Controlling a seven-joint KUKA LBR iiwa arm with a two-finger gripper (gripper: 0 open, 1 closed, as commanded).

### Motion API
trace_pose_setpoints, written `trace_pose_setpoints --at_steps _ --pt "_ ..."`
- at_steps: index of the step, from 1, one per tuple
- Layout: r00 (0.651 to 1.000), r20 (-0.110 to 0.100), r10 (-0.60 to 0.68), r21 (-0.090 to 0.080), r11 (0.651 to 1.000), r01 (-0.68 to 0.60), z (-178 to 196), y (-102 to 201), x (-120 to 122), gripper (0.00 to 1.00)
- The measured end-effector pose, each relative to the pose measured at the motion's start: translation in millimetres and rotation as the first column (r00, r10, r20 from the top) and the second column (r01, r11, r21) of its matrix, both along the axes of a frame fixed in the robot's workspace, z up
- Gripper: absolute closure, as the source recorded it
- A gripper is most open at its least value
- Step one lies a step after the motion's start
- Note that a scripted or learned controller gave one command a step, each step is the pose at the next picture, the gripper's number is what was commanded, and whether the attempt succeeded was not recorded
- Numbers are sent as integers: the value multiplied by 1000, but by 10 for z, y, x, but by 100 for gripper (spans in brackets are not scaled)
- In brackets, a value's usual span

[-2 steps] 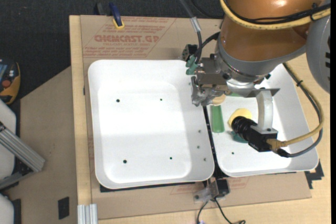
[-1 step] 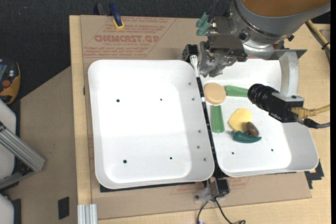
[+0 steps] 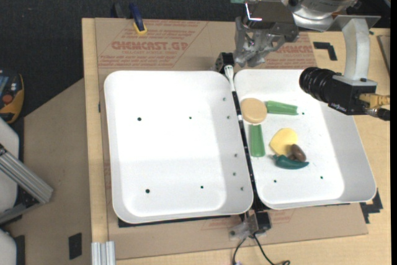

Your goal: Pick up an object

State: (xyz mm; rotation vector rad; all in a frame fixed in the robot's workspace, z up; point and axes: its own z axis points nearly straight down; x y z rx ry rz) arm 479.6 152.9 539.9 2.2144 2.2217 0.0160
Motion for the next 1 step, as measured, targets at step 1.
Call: trace_pose_setpoints --at_steps 1 --pt "1000 -10 -2 -4 1000 2 -48 -11 -4 0"
